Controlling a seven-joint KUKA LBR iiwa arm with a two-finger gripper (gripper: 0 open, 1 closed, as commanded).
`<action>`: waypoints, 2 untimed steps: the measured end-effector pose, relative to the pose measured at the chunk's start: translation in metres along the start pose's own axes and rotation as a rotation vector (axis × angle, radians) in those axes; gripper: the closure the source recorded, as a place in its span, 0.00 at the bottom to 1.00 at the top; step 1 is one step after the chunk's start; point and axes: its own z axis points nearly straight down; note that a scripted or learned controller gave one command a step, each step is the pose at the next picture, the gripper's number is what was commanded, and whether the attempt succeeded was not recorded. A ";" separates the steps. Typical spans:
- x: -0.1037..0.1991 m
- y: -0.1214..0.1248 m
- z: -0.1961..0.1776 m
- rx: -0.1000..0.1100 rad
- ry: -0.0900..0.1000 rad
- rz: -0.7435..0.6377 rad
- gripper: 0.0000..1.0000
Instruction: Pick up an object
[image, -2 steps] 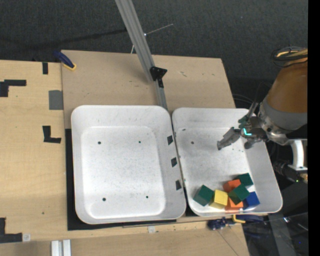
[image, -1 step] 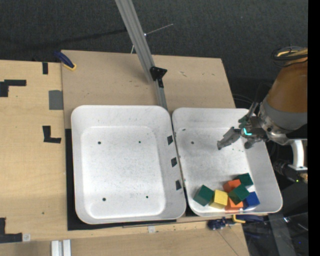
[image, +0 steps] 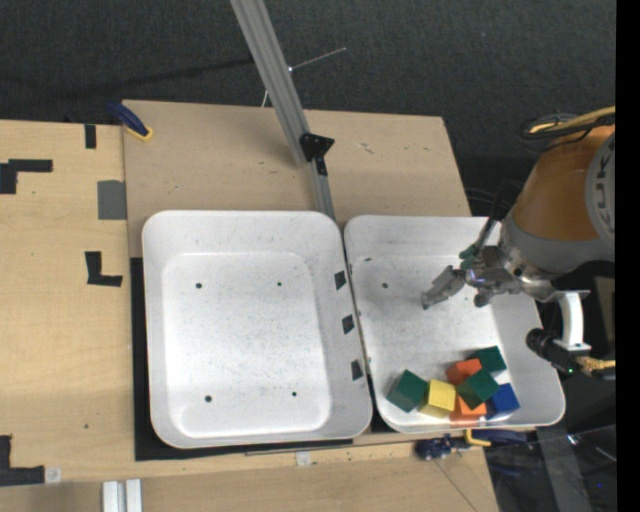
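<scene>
Coloured blocks (image: 462, 386) were piled in the near corner of the right bin (image: 400, 250). Beyond them the claw (image: 447, 287) was held above this bin; its state could not be told.

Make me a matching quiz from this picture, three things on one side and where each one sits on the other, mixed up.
Things:
1. yellow block
2. gripper
3. blue clamp

Places:
A. far left corner of the bench
B. near end of the right bin, among other blocks
C. above the middle of the right bin

Pairs: 1-B, 2-C, 3-A
</scene>
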 end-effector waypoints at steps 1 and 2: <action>-0.005 0.002 0.045 0.000 0.000 0.001 0.00; -0.004 0.001 0.099 -0.001 0.000 0.000 0.00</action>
